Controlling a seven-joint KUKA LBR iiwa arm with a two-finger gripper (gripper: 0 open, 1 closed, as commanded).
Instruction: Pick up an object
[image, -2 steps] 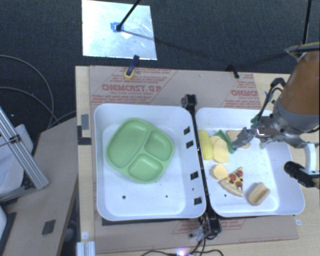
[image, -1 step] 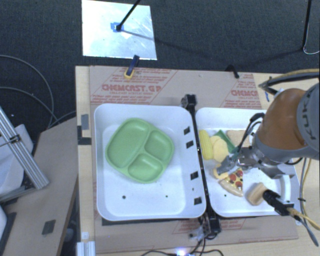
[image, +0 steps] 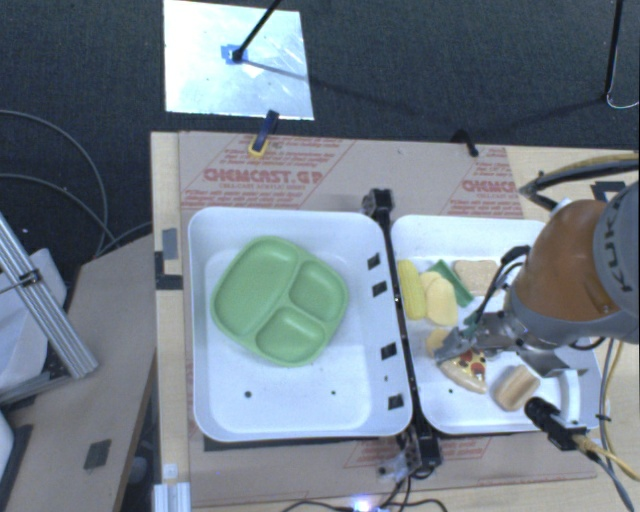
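The right bin (image: 560, 425) holds several toy foods: a yellow corn cob (image: 408, 284), pale yellow slices (image: 438, 299), a green piece (image: 452, 281), a slice of bread (image: 476, 271), a pizza slice (image: 466, 371) and a tan bread roll (image: 511, 388). My gripper (image: 462, 345) is low in this bin, just above the pizza slice's upper edge and below the yellow slices. The grey arm with its orange band (image: 568, 262) covers the bin's right part. I see nothing lifted off the bin floor.
The left bin (image: 240, 410) bears a green divided plate (image: 281, 299) lying flat. A black divider with clips (image: 392, 300) runs between the two bins. Cardboard (image: 330, 170) lies under and behind both bins.
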